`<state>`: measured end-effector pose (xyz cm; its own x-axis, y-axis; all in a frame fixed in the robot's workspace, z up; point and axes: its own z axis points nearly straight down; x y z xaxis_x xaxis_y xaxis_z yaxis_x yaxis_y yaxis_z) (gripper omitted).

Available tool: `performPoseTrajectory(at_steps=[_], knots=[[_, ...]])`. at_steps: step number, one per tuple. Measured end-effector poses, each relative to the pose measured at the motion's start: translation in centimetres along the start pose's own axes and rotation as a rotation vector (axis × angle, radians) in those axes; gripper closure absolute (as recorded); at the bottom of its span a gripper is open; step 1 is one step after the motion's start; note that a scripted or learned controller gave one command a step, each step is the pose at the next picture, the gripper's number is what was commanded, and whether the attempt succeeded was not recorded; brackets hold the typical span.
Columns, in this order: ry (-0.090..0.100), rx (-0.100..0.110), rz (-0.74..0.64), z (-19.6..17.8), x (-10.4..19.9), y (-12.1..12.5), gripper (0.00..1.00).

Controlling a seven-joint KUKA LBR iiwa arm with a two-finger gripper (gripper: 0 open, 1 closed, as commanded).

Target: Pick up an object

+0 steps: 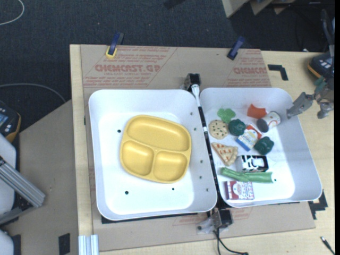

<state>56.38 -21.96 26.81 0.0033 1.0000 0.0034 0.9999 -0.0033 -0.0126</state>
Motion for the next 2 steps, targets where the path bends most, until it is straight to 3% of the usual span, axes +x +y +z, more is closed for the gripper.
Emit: performPoseTrajectory(at_steps=[1, 2], knots=[[-0.003, -0.012, -0.003, -0.7, 0.1, 0.2, 0.00], [-0.001, -0.006, -0.003, 5.7, 0.3, 0.0, 0.00]])
